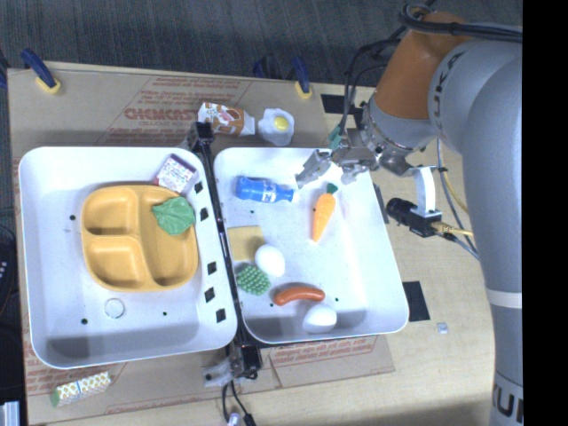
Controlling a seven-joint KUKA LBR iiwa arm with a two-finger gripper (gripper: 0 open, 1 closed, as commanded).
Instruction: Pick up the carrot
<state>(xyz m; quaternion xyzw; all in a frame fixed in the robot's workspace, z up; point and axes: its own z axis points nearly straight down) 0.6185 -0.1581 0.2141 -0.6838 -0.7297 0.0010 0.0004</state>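
The carrot (pixel 323 215) is seen lying in the upper right part of the right bin (pixel 383 264), its green top pointed up-frame and its tip down-frame. The claw (pixel 334 166) is held just above the green end, its fingers spread wide with nothing between them. The approach step is judged to be in hand; no grasp has been made. For the next move, the claw would need to be shifted slightly down-frame over the orange body, lowered, and closed across the carrot's narrow width. A blue bottle (pixel 263 189) lies just left of the carrot and should be avoided. An egg (pixel 270 260) and sausage (pixel 297 295) lie lower down.
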